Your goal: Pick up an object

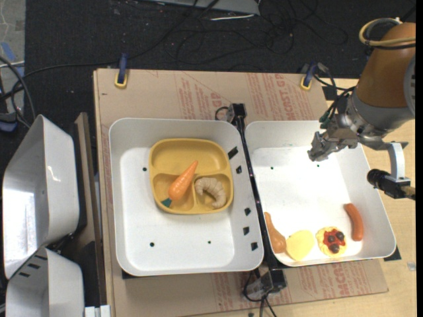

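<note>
red lettering is printed on the cardboard sheet (198,88) that lies under the two bins. it is seen upside down or turned from this camera, in several patches: along the far strip behind the bins, near the far right corner, and on the near strip below the right bin. the letters are too small and too skewed for any word to be made out with certainty. no other text, number or label can be read.
</note>
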`<state>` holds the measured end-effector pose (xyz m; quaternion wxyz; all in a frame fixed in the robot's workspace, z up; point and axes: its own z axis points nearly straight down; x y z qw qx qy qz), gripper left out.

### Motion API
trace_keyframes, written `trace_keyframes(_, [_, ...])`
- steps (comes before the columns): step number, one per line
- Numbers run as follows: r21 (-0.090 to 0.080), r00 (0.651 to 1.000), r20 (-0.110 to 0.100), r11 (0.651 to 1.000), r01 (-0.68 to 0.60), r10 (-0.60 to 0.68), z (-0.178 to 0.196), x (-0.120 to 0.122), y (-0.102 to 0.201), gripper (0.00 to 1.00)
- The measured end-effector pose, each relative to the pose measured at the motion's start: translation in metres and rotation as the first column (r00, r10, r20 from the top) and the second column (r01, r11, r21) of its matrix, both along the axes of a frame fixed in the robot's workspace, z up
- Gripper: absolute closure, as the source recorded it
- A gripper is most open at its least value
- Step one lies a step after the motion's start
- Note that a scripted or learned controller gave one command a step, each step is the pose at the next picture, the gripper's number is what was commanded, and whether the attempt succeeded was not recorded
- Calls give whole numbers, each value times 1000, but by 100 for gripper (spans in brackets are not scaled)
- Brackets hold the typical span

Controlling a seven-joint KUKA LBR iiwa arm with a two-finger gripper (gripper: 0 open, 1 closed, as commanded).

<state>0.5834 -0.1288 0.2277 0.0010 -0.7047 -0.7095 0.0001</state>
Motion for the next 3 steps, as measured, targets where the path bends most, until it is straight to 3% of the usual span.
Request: trace_keyframes(3, [0,1000,-1,1000,-1,1,-16,-40,152,100])
